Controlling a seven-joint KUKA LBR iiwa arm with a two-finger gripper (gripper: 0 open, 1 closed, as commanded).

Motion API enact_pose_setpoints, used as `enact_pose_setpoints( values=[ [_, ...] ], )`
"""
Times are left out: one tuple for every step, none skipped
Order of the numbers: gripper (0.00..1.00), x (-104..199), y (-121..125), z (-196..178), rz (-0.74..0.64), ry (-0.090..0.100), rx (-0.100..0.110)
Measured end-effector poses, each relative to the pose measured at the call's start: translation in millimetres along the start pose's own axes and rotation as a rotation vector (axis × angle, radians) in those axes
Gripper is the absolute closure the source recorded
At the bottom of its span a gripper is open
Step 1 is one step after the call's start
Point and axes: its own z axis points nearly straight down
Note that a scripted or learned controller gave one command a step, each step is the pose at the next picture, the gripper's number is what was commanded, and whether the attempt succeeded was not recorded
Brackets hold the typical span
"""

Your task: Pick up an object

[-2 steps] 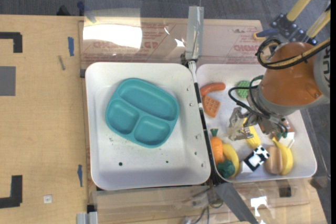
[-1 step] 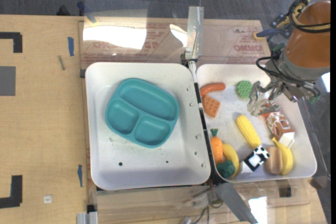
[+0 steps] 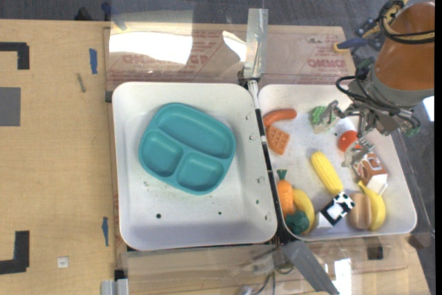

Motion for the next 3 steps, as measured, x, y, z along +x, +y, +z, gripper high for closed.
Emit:
enact_pose_setpoints(
  values=[
    [0.00, 37.0, 37.8, 62.9, 0.171, -0.002, 0.003],
    [0.00, 48.2, 38.5, 64.2, 0.293, -0.038, 0.024],
    [0.00, 52.2, 64.2, 82.5, 0.308, -0.014, 0.009]
  ],
)
